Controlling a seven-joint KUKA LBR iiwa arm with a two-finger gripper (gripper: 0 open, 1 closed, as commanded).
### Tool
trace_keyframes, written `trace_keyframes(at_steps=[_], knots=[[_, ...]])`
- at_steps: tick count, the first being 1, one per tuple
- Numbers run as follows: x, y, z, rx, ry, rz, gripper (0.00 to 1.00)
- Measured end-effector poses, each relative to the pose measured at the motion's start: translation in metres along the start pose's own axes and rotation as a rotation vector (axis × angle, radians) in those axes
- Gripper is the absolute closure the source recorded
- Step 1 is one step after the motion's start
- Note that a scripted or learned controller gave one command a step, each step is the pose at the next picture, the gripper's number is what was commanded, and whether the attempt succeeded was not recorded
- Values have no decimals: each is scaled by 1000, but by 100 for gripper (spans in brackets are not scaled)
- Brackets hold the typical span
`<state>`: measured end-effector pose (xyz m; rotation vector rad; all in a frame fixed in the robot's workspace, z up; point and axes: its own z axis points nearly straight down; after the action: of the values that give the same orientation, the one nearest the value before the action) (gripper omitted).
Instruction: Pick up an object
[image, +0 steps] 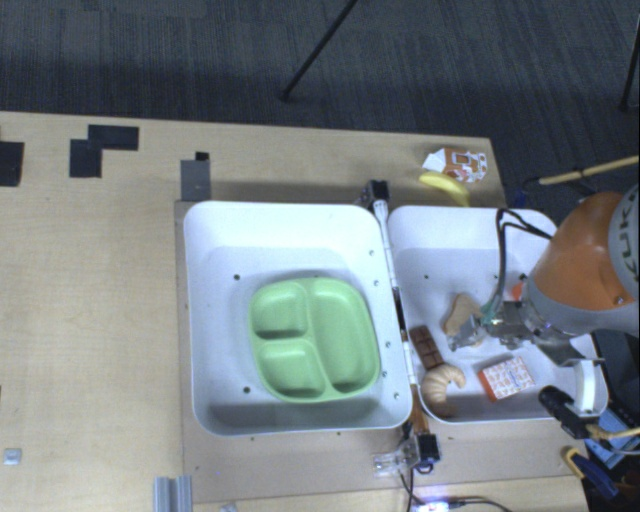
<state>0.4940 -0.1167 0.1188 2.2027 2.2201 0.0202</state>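
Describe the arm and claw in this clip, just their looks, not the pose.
The arm enters from the right: a bulky rounded body with a broad orange band, grey metal below it toward the wrist. A thin black cable loops from the housing down to the wrist. The claw is small, metallic grey and silver, with a tiny orange-red spot by the wrist; finer details are too blurred to tell.

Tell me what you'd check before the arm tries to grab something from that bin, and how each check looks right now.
1. Gripper over the right bin: ok.
2. Objects near it: ok; tan piece, croissant, brown bar, patterned card.
3. Target under the gripper: ok, it hangs beside the tan piece.
4. Finger opening: cannot tell.
5. Anything already held: cannot tell.
6. Green tray in the left bin, out of the way: ok.
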Motion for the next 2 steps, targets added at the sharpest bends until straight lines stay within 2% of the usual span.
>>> trace_keyframes(at_steps=[1, 2], knots=[[1, 2, -10, -4, 0, -2, 100], [1, 2, -10, -4, 1, -2, 0]])
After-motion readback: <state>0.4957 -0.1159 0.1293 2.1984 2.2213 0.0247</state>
